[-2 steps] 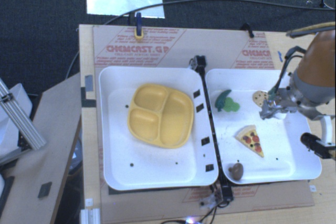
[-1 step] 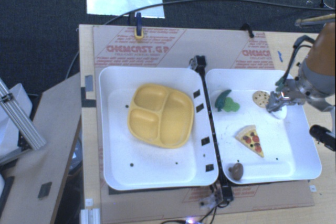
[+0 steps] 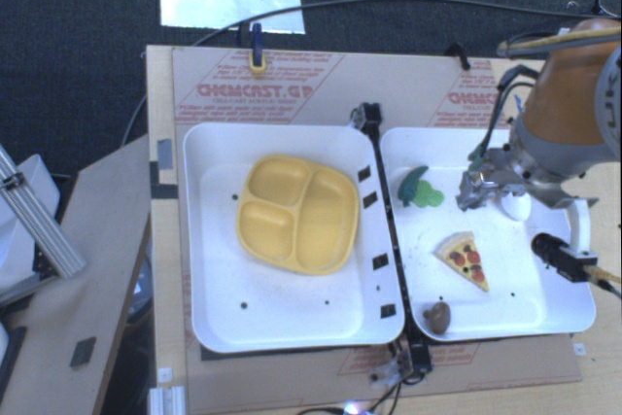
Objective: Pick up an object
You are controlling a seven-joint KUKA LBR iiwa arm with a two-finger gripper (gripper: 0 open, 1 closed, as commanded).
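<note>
A brown lump (image 3: 438, 316) sits at the right bin's (image 3: 544, 311) near rim. Beyond it the pizza slice (image 3: 466, 259) points near-right, then broccoli (image 3: 419, 189). The gripper (image 3: 474, 192) hovers beside it; whether its claw is open, I cannot tell. The board (image 3: 292, 92) behind reads "CHEMCAST GP".

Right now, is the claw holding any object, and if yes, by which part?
It cannot be told. The claw is low in the right bin, beside the green toy and close to a white object, but no object shows between its tips.
</note>
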